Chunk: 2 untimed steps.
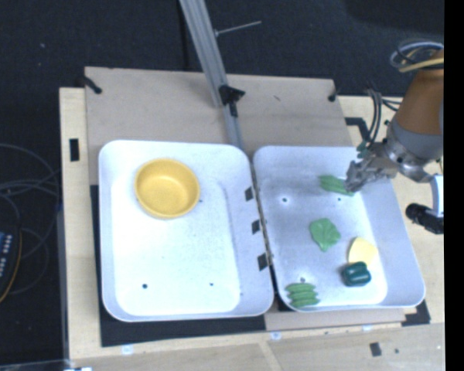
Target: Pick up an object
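Note:
The right bin [387, 207] holds several small items. A flat green piece [332, 182] lies near its far side, and my gripper [356, 181] is low over the right end of it, touching or nearly so. Toward the middle rests a green leafy piece [324, 233]. A yellow wedge [362, 249] and a dark green block [356, 273] sit near the right front. A ridged green piece [301, 292] lies at the front edge. The arm, with its orange band [421, 99], comes in from the right.
The left bin [170, 284] holds a yellow bowl [167, 187] in its far left part. A grey metal bar [209, 52] slants down from the top to the gap between the bins. Black clips [257, 226] sit along the divider.

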Motion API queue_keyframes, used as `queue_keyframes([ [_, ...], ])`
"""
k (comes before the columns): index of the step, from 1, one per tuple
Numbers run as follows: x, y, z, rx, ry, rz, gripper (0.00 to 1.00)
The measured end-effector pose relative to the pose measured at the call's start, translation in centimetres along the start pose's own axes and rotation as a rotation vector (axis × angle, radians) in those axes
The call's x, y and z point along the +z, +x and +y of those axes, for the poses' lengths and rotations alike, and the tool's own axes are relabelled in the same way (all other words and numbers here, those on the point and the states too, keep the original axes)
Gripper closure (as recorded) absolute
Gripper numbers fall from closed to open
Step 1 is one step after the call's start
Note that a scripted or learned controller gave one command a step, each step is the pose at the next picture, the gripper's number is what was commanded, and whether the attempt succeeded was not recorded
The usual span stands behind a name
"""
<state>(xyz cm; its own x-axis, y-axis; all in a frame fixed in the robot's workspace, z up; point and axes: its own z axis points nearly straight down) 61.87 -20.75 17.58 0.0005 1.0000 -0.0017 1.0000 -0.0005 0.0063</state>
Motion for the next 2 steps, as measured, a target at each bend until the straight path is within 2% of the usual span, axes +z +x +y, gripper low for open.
queue_keyframes([
  [1, -6.30, 0.10, -0.14, 0.000, 0.000, 0.000, 1.00],
  [2, -6.81, 0.06, -0.12, -0.001, 0.005, 0.002, 1.00],
])
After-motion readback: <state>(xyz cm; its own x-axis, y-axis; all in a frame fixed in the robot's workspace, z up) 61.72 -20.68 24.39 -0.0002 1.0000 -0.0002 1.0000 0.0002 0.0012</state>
